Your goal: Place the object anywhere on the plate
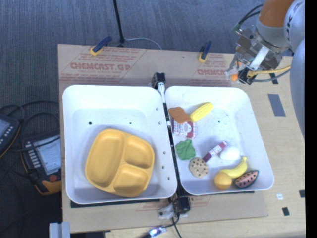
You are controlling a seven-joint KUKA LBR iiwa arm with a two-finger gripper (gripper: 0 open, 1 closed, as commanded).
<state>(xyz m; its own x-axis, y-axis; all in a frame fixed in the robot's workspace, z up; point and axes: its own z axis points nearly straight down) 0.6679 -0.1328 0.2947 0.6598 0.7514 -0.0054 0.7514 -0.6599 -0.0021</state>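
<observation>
Counting the bench contents, I record two white bins, side by side and touching along their inner rims. The left bin [69, 100] holds one yellow plate [119, 162] with three compartments, lying flat.

The right bin [250, 100] holds ten loose objects, one of each:
- corn cob [201, 111], at the far side
- brown piece [179, 114], touching the corn cob
- red-and-white packet [184, 129], just below the brown piece
- green leaf [185, 149]
- cookie [198, 167]
- small red bar [214, 151]
- white egg [229, 154], touching the bar
- banana [238, 167]
- yellow ball [223, 181], against the banana
- watermelon slice [246, 179], in the near right corner

Whichever object is to be placed, it lies in the right bin, apart from the plate.

My pincer [240, 72] hangs over the bare bench just beyond the right bin's far right corner, touching nothing. I cannot tell whether it is released or clenched.

My arm [285, 14] enters from the upper right, orange band uppermost, wrist slanting down and left.
</observation>
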